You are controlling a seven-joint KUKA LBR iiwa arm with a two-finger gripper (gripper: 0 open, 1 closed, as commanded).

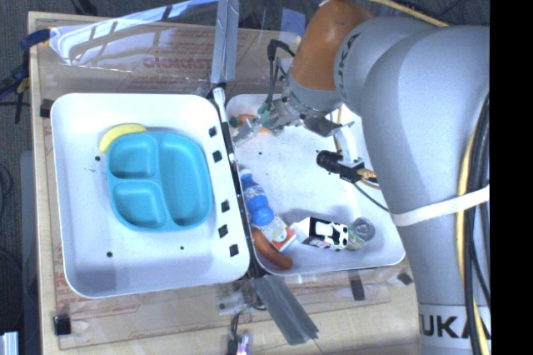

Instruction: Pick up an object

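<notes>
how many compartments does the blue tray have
3. The blue tray lies in the left bin: one compartment along its right side, two stacked on its left, upper and lower. A yellow object peeks out behind its top-left edge.

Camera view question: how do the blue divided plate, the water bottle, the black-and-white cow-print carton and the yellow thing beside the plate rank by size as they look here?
Largest to smallest:
1. Blue divided plate, by far.
2. Water bottle.
3. Cow-print carton.
4. Yellow thing, though the plate partly hides it, so its rank is unsure.

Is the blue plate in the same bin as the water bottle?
No, the blue divided plate lies in the left bin, while the water bottle lies in the right bin.
</notes>
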